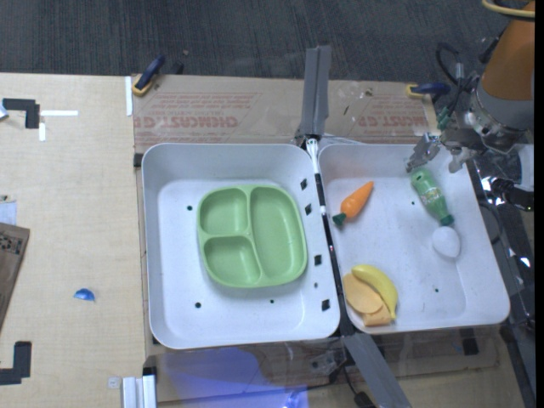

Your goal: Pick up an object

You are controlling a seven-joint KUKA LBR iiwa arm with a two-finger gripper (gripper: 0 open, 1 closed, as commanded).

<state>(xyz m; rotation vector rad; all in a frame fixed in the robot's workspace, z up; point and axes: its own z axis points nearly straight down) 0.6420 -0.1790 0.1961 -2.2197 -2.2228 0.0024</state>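
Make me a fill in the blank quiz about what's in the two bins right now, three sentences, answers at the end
1. The green divided plate lies in the ____ bin of the camera view.
2. The toy carrot is colored ____.
3. The banana lies in the right bin near its ____ corner, by the divider.

Missing words: left; orange; front-left
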